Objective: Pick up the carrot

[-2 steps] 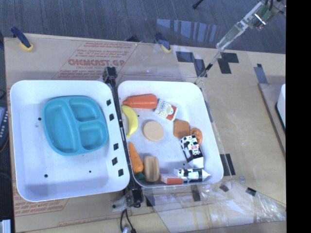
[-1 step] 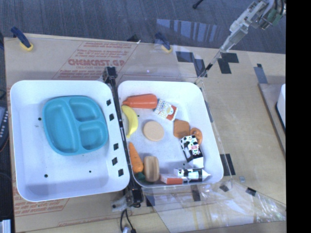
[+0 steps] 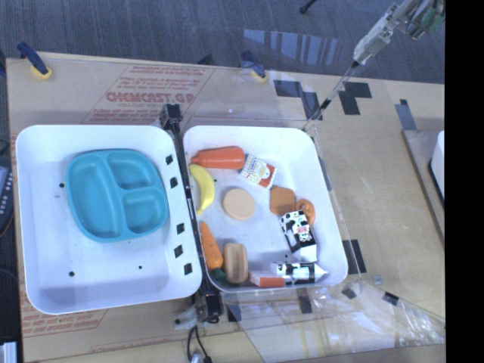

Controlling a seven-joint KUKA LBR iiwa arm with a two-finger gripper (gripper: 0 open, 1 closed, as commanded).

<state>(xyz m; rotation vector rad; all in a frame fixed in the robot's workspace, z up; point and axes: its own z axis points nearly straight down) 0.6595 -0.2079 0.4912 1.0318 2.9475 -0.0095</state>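
Tan wooden bench (image 3: 378,165) carries two shallow white bins. Landmark: right white bin (image 3: 321,172). Small orange carrot (image 3: 211,246) lies inside it by the left wall, touching the tan bread slice (image 3: 236,262), below the yellow banana (image 3: 202,187). Grey gripper (image 3: 412,10) is far up-right of that bin, above dark carpet; its pincer state cannot be made out.

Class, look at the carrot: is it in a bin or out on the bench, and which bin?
In. The carrot lies inside the right bin, along its left wall, below the banana.
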